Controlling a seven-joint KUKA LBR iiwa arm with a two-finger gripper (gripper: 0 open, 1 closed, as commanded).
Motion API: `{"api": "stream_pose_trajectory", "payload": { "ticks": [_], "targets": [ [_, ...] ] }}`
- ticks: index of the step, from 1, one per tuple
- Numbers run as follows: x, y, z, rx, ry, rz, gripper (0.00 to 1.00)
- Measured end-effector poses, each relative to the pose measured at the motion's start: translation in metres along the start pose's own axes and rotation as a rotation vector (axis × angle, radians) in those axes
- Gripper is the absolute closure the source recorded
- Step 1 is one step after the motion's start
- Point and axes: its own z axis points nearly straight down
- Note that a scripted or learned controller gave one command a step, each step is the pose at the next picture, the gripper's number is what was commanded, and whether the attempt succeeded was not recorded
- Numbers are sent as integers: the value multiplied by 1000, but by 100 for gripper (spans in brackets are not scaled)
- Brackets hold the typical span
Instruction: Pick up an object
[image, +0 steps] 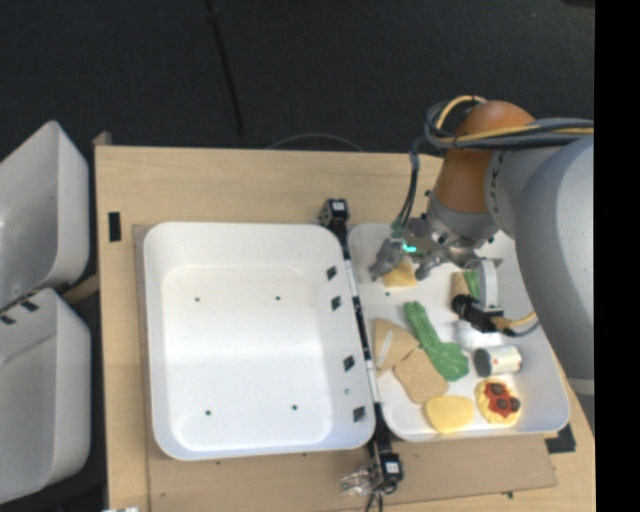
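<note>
1. The gripper (407, 262) is lowered into the far end of the right bin (540, 415), directly over a small yellow piece (401, 277).
2. Whether the claw is released or clenched cannot be told.
3. A green strip (436, 342), tan slices (418, 376) and other food toys are clustered nearer, apart from the gripper.
4. The left bin (160, 330) is set alongside.

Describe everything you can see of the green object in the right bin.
The green object is a long, matte, plastic-looking piece: a narrow stem at its upper left widening to a rounded lobe at its lower right. It lies flat and diagonal on the right bin floor, overlapping the tan bread-like slices. The gripper is above it, apart.
</note>
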Motion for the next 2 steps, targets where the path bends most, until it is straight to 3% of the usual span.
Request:
{"api": "stream_pose_trajectory", "payload": {
  "ticks": [1,2],
  "targets": [
    [-1,0,-10,-2,0,0,100],
    [-1,0,-10,0,-1,-1,0]
  ]
}}
